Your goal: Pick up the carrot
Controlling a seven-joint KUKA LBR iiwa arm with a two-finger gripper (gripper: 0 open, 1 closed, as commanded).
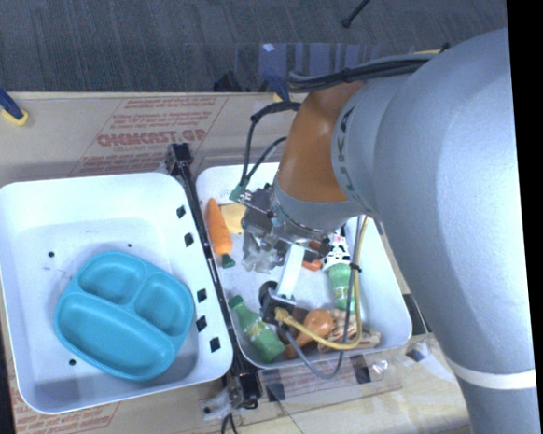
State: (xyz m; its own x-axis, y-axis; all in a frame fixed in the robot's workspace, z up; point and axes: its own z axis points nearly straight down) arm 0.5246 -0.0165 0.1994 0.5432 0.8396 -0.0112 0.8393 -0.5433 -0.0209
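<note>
At the near end of the right bin (399, 315) lies a heap of small toys. I can make out a green bottle-shaped toy (254, 327) and a round orange toy (318, 324), with a yellow cable (330, 344) looping over them. A bit further in, the gripper (264, 259) hangs low over the middle of this bin, under the big grey arm (457, 197). I cannot tell if it is spread apart or pressed together, because the arm blocks much of it. Nothing seems to be held in it. The carrot (217, 227) lies just beside the gripper, close against the bin's left wall, with its length running along that wall. So I think the job is at the reaching step, and the pick is not yet done. Next, the gripper needs to slide a little toward that wall, line up across the carrot and go down without bumping the wall. The left bin (14, 278) holds 1 blue plate (120, 312) with 3 parts. Furthest away is brown cardboard (152, 127) with red words.
</note>
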